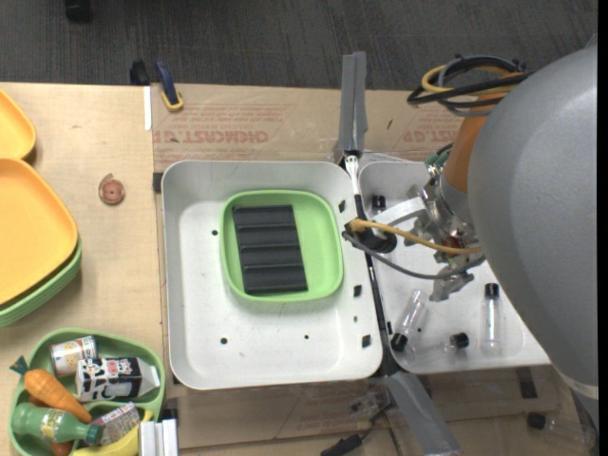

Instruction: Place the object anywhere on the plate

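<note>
Gripper sits low over the right bin, right of centre in the frame, half buried in cables under the grey arm; you cannot tell whether it is clenched or released, and nothing shows in its grasp. Near edge, lower left: green bowl of toy food, well apart from the work. Small clear vials lie in the right bin. Mid-frame, the left bin holds the green plate, and a dark ribbed block lies flat on it, centred. That looks like the object, already placed. Lift straight up before crossing; mind the raised rims between the bins. White floor rings the plate. Far left: yellow plates.
</note>
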Controlling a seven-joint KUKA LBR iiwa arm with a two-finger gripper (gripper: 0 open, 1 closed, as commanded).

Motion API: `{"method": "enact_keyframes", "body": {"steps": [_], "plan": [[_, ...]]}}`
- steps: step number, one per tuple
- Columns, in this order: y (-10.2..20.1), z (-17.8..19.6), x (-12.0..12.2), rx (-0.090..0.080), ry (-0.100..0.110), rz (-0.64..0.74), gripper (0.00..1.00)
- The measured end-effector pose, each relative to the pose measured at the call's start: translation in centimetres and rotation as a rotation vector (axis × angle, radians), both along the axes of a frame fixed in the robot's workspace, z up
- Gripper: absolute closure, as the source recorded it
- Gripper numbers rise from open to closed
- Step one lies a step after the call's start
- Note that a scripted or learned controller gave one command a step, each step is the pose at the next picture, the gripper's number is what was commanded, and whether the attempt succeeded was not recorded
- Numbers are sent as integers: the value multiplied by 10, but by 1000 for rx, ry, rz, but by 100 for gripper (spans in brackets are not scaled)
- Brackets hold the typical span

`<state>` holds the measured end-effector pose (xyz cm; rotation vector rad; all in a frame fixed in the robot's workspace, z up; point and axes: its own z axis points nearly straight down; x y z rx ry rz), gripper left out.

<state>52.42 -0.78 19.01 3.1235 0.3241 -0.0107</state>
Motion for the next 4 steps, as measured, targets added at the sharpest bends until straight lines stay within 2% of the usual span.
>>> {"method": "enact_keyframes", "body": {"steps": [1,3,4], "plan": [[66,0,-48,1,0,-4,0],[87,23,-47,0,-3,-9,0],[63,34,-47,-1,-3,-6,0]]}}
